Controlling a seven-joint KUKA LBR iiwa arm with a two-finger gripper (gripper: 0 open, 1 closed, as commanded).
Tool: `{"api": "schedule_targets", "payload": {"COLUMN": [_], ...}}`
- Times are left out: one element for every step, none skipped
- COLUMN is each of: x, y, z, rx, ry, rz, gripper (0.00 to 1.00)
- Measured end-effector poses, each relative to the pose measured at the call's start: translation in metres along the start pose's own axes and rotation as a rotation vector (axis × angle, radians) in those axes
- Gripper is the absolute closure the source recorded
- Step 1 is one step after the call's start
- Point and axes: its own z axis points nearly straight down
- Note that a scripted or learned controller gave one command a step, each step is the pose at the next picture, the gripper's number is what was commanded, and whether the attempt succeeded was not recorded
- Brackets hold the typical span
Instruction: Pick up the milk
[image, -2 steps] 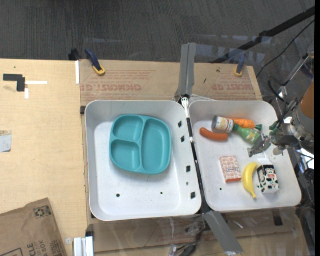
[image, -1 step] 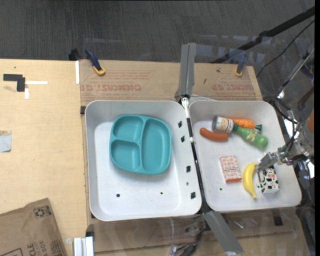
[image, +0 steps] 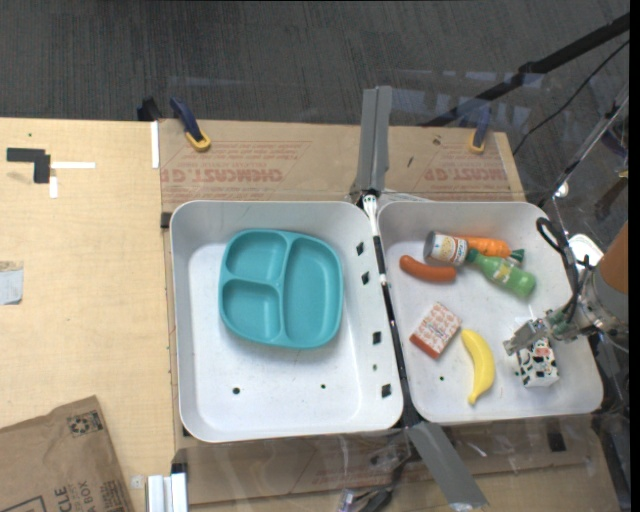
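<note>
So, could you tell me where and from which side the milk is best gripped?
Probably across its narrow body, coming down from above. The milk sits small in the right bin, close to the right wall, so a side approach looks cramped. The gripper already hangs just over its upper left, and the banana lies well apart to its left.

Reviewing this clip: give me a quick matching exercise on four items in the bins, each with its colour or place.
Things:
1. plate
2. banana
3. milk
4. hot dog

Descriptions:
A. yellow, near the right bin's front edge
B. teal, alone in the left bin
C. red, beside the divider
D. white with black spots, under the gripper

Pairs: 1-B, 2-A, 3-D, 4-C
</note>
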Motion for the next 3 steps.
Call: {"api": "schedule_targets", "payload": {"x": [-0.004,-0.003,0.0], "y": [0.002,0.001,-0.01], "z": [-0.012,-0.011,0.025], "rx": [-0.008,-0.005,0.02], "ry": [-0.011,-0.009,0.015], "rz": [0.006,0.005,-0.021], "gripper": [1.0,0.0,0.0]}}
